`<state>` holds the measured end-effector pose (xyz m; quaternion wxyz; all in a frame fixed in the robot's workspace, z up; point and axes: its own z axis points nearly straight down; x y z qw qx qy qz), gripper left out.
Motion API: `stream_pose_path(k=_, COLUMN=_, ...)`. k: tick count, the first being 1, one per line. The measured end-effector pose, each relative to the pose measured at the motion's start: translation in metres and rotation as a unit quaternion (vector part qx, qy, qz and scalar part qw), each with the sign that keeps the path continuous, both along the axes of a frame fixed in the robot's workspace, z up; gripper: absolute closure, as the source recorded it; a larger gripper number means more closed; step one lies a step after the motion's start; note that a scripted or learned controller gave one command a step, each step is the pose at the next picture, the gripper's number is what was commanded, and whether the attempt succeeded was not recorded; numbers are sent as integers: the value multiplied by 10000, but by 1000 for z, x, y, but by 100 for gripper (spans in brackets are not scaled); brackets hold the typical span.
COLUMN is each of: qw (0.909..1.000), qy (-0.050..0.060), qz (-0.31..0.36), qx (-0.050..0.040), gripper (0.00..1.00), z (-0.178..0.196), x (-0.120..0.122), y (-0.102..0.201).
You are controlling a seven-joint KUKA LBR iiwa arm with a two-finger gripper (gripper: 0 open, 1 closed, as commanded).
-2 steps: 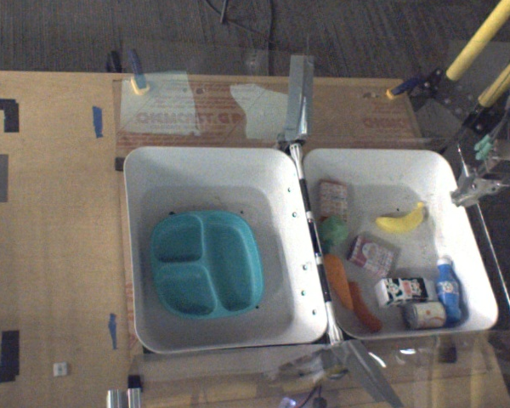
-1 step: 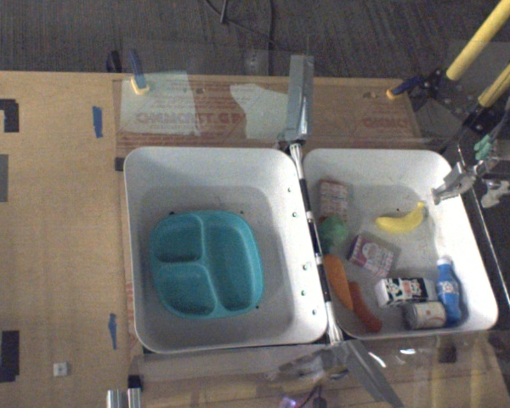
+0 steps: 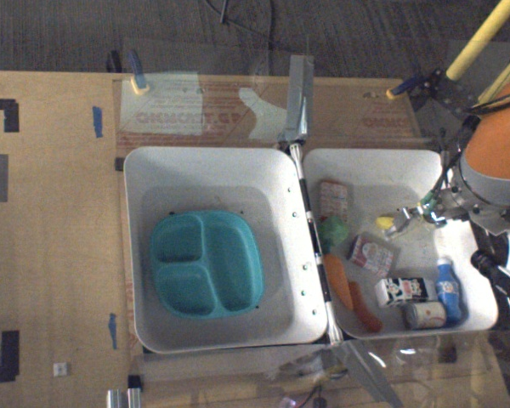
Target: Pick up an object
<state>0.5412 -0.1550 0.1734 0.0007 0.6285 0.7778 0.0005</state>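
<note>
My gripper [image 3: 414, 213] reaches in from the right over the right bin [image 3: 408, 164], just right of a small yellow item [image 3: 385, 223]; whether it touches that item I cannot tell. Below it lie a pink and white packet [image 3: 371, 255], a black and white milk carton [image 3: 402, 291], a can [image 3: 425, 314] and a blue bottle [image 3: 447, 289]. Along the bin's left side are a small carton [image 3: 333, 198], a green item [image 3: 331, 228], an orange carrot [image 3: 339, 280] and a brown sausage [image 3: 366, 314].
The left bin [image 3: 153, 177] holds a teal divided plate [image 3: 206, 263]. A metal divider [image 3: 308, 228] runs between the two bins. The grey arm with its orange band [image 3: 495, 143] and cables crowd the right bin's far right edge.
</note>
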Motion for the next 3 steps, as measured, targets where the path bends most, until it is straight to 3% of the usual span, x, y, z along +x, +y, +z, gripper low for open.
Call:
stream_pose_path(k=1, qw=9998, qy=-37, qz=-185, qx=-13, gripper=0, z=-86, x=59, y=-14)
stream_pose_path(k=2, qw=9998, qy=-77, qz=-183, qx=-33, gripper=100, z=-73, x=61, y=-15)
stream_pose_path(k=3, qw=9990, qy=-13, qz=-441, qx=-9, gripper=100, z=24, x=69, y=-49)
